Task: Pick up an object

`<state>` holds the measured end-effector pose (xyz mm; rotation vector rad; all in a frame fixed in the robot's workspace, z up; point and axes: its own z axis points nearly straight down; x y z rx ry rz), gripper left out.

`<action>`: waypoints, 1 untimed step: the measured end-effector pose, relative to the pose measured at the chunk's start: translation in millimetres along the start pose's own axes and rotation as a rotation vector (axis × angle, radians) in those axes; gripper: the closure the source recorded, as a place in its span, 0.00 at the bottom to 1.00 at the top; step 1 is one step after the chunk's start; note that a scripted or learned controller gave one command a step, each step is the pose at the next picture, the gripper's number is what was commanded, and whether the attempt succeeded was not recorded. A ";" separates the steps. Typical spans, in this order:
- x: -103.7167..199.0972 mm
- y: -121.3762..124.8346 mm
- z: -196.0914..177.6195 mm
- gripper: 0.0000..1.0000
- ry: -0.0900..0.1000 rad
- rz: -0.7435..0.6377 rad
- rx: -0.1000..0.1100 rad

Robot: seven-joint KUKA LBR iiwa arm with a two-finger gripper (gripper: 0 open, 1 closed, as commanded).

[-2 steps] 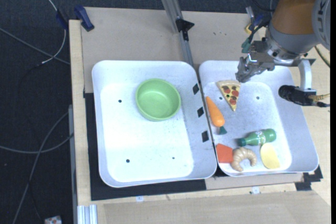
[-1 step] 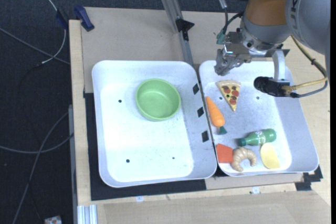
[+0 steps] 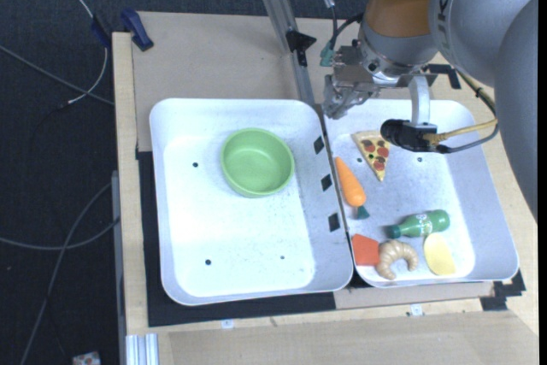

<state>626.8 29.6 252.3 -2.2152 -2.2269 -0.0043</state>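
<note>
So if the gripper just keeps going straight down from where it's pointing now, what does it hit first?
Probably the far rim of the right bin, near the divider; the gripper hangs above that corner. The pizza slice lies to the side. Depth is unclear.

Bright, even light; slightly soft focus.

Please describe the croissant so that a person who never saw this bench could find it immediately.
Look at the right bin, the one that holds several toy foods. Go to its near edge, where three small things lie in a row: a red block, a light brown piece and a yellow piece. The croissant is the middle one, tan and curved like a crescent, just below the green bottle.
</note>
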 end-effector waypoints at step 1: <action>60.7 15.9 16.4 1.00 0.001 -0.002 0.001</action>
